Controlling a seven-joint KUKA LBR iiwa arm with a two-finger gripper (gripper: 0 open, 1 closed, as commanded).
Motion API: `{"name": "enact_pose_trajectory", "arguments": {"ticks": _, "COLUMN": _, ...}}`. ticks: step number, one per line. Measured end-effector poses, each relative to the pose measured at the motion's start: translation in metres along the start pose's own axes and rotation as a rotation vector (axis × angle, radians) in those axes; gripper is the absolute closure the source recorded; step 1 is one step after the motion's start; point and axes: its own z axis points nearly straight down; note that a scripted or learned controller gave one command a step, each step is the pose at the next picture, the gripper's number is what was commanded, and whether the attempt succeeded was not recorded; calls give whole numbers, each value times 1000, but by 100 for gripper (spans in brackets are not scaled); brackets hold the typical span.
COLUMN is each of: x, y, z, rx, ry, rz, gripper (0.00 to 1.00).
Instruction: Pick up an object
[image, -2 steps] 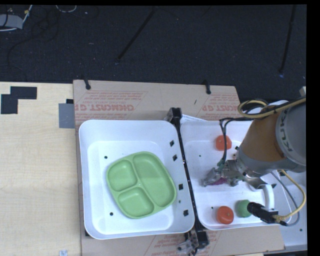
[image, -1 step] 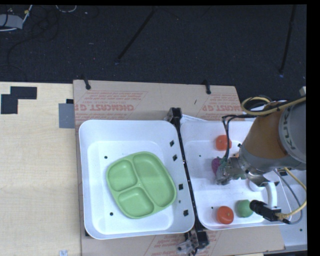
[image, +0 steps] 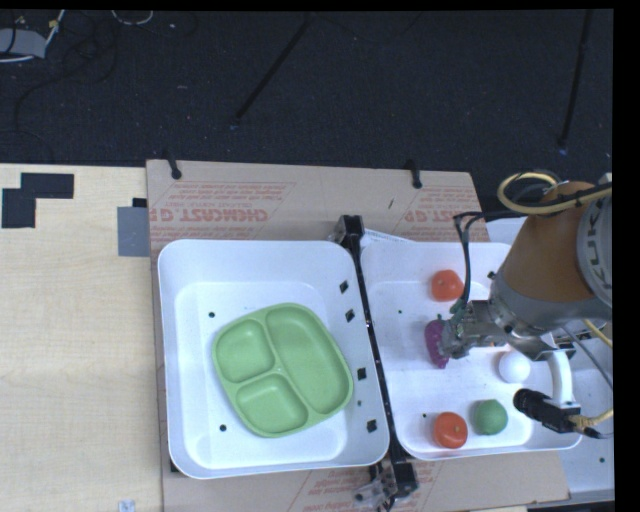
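The arm reaches into the right bin (image: 400, 300), and the gripper (image: 456, 333) sits low, touching or just beside a purple object (image: 437, 343). Whether the gripper is closed on it cannot be told. The step in hand appears to be the grasp approach; the next move calls for a firm closure, then a vertical lift. Other candidates lie around the purple object: an orange object (image: 446, 285) behind, another orange piece (image: 451, 430) and a green ball (image: 489, 416) in front. The cardboard (image: 230, 205) carries inverted red print, not legible.
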Motion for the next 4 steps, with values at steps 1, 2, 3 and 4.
{"name": "enact_pose_trajectory", "arguments": {"ticks": 1, "x": -3, "y": 3, "z": -63, "rx": -3, "ry": -1, "rz": 1, "gripper": 100}}
{"name": "enact_pose_trajectory", "arguments": {"ticks": 2, "x": -4, "y": 3, "z": -60, "rx": 4, "ry": 0, "rz": 3, "gripper": 100}}
{"name": "enact_pose_trajectory", "arguments": {"ticks": 3, "x": 47, "y": 29, "z": -67, "rx": 2, "ry": 2, "rz": -4, "gripper": 100}}
{"name": "enact_pose_trajectory", "arguments": {"ticks": 4, "x": 96, "y": 42, "z": -77, "rx": 3, "ry": 1, "rz": -3, "gripper": 100}}
